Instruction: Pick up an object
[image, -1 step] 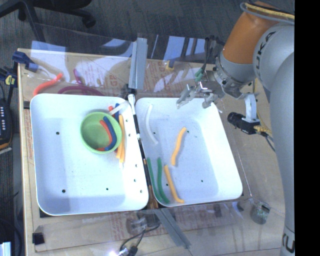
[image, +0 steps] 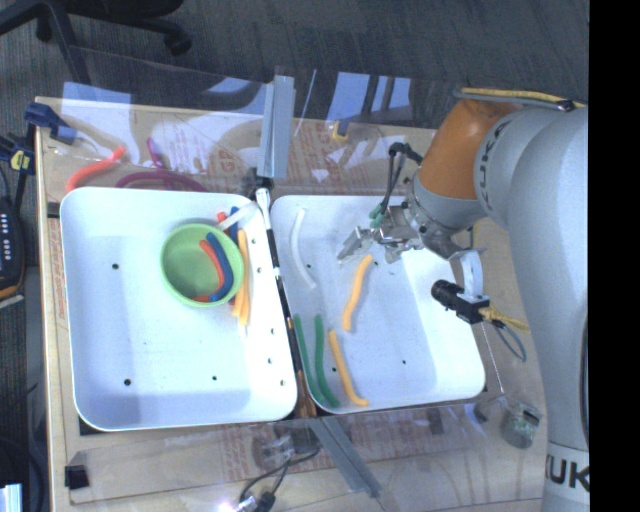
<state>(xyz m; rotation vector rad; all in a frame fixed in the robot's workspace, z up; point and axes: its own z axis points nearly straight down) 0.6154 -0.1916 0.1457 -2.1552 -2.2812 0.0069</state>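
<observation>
My gripper (image: 366, 250) hangs low over the upper middle of the right bin (image: 432, 345), and its two metal fingers look spread apart. Just under and between the fingertips lies the top end of a long orange stick (image: 354, 296), which slants down to the left on the bin floor. I see nothing gripped between the fingers. A curved white stick (image: 299, 250) lies to the gripper's left. Two green sticks (image: 318, 362) and a second orange stick (image: 344, 372) rest near the bin's front left corner.
The left bin (image: 130, 345) holds a green bowl (image: 190, 265) with red, blue and orange sticks in and beside it. A black divider with a metal post (image: 275, 125) separates the bins. Cables and a red hose (image: 150, 180) lie behind the left bin.
</observation>
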